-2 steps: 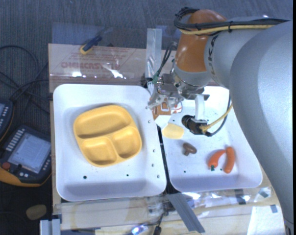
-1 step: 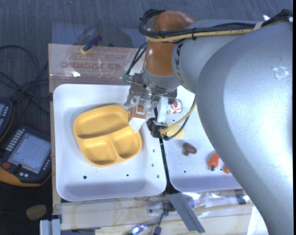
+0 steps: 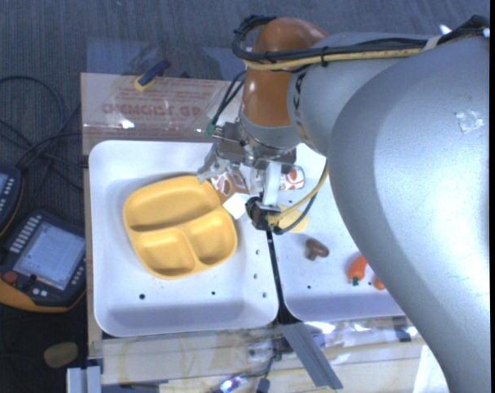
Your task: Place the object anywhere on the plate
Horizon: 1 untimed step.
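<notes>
Where the grey arm [image 3: 403, 162] fills the view from twelve o'clock round to five o'clock, its orange band [image 3: 282, 56] sits just above centre, toward twelve o'clock, with black and yellow cables running across it. Below the arm lie two shallow white bins side by side: the left bin [image 3: 116, 301] spreads from centre toward eight o'clock, and the right bin [image 3: 329, 297] shows its bare floor at about five o'clock. Inside the left bin, at nine o'clock from the view's centre, rests the yellow plate [image 3: 179, 226], a three-compartment dish lying flat with its rim near the bin's right wall. The gripper [image 3: 241, 178] hangs at the view's centre, over the plate's two-o'clock edge and the seam between the bins. A small object [image 3: 226, 187], brown and white, sits right at the gripper's tip, touching or overlapping the plate's rim; whether the fingers actually pinch it, or are spread or closed, cannot be told from this angle. In the right bin, toward four o'clock, a small brown piece [image 3: 315, 250] lies apart from an orange carrot-like toy [image 3: 358, 268] further toward the arm. Beyond the bins, at eleven o'clock, a cardboard sheet [image 3: 149, 109] lies flat. At eight o'clock, off the bench, sit two handheld controllers [image 3: 43, 256].
</notes>
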{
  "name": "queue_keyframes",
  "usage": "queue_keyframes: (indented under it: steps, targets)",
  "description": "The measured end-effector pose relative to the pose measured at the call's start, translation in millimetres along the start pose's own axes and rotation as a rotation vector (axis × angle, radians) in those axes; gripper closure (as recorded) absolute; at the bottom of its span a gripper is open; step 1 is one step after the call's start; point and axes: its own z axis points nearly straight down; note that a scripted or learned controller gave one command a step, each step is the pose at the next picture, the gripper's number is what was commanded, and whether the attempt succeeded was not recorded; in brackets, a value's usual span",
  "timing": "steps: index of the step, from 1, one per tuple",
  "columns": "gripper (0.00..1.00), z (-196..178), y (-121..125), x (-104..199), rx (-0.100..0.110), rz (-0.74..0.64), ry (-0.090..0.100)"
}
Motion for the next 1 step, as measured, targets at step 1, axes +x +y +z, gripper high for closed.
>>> queue_keyframes:
  steps: [1]
  targets:
    - [0.0,75.5,16.4,23.2,-0.003,-0.099,-0.004]
